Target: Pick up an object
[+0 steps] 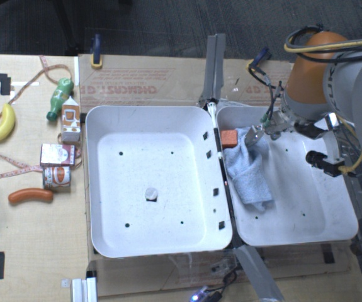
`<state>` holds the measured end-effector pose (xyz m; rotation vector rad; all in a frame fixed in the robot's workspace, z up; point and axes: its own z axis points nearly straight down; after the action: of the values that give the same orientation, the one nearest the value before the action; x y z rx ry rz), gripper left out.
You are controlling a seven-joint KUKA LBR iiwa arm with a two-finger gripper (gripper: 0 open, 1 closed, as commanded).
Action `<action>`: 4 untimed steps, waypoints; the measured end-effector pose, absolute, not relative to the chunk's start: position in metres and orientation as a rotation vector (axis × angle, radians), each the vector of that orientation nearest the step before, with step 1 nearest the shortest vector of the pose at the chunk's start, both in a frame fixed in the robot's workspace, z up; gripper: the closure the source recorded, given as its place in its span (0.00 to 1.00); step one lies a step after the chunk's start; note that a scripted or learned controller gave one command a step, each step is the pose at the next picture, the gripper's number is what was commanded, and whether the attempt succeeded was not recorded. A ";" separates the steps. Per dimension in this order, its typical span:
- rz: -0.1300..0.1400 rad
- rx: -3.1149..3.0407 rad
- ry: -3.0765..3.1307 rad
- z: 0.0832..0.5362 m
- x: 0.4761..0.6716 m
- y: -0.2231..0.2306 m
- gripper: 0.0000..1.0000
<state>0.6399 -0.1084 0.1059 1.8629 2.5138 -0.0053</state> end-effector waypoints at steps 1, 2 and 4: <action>-0.004 1.840 2.540 0.094 0.621 -0.106 0.00; 0.001 1.721 2.625 0.093 0.587 -0.109 0.00; 0.002 1.697 2.642 0.102 0.561 -0.102 1.00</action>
<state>0.5608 -0.1023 0.1019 1.6969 2.6423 0.0015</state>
